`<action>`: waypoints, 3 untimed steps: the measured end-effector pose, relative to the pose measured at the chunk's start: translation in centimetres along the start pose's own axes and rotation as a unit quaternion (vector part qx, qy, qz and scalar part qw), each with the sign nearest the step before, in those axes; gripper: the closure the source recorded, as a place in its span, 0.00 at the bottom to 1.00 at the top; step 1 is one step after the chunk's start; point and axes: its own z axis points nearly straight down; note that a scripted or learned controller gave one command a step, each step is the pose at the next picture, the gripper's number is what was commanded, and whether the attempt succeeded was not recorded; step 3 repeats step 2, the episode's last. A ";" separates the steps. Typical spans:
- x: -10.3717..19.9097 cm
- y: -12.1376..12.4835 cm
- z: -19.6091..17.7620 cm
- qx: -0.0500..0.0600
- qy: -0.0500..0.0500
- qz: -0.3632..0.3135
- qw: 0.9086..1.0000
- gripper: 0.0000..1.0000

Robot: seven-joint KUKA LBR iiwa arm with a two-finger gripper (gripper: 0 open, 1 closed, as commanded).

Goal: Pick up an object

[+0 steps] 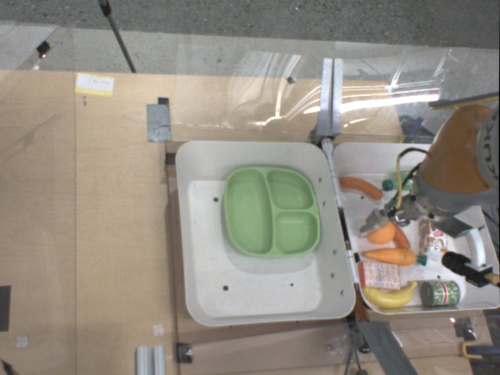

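At the lower right of the frame, nearest the camera, a banana [393, 295] is lying along the bottom edge of the right bin [351, 166], with a green can [440, 293] just to its right and a small red-and-white packet [380, 274] just above it. A little farther up, a carrot [391, 256] is lying across the bin, and above it a second orange piece [383, 232] is sitting right under the pincer [384, 219]. The pincer is hanging low over this cluster, at the end of the grey and orange arm [461, 162] entering from the right; whether it is spread or pressed together I cannot tell, and nothing is visibly pinched in it. Farther up, a sausage [361, 186] is resting near the bin's upper left. In the left bin [258, 307] a green divided plate [272, 211] is lying alone. Judging by this, the pick is only at the approach: every object is lying in its bin, so gripping and lifting are left to do.
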 end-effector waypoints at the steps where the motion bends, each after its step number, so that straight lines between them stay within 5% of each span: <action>1: -0.1 0.2 -1.2 -0.003 -0.001 0.000 1.000 1.00; 2: 6.2 5.6 -10.5 -0.002 0.000 0.049 0.999 1.00; 3: 6.2 5.6 -10.5 -0.002 0.000 0.049 0.999 1.00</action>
